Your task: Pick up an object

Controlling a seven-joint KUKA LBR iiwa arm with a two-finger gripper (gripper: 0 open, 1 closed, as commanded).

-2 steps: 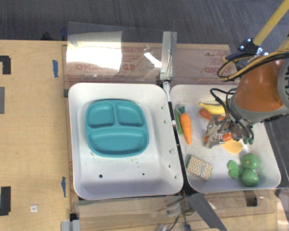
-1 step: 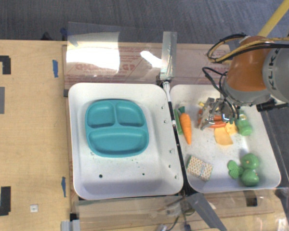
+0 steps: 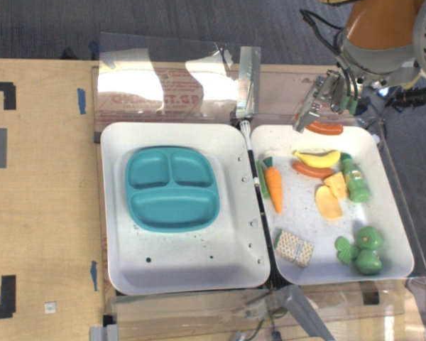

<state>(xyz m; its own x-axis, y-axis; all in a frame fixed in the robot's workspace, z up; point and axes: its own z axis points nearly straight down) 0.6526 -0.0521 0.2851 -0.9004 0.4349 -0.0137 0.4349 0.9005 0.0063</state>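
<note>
The gripper [image 3: 307,119], its fingers slightly parted and holding nothing, hangs just above-left of one of two sausages [image 3: 324,127], with one banana [image 3: 318,158] and one carrot [image 3: 273,185] below.

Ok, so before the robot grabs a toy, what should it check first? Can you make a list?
1. Toys to pick from: ok. The right bin has a carrot, a banana, a sausage and more.
2. Tool over the toys: ok. The tool hangs at the bin's far edge, next to the sausage.
3. Tool ready to grab: cannot tell from this view.
4. Tool holding nothing: ok, no toy shows in it.
5. Room around a toy: ok for the carrot, lying alone; not ok for the banana, which touches another sausage.
6. Left bin: ok, it has a blue plate.
</note>
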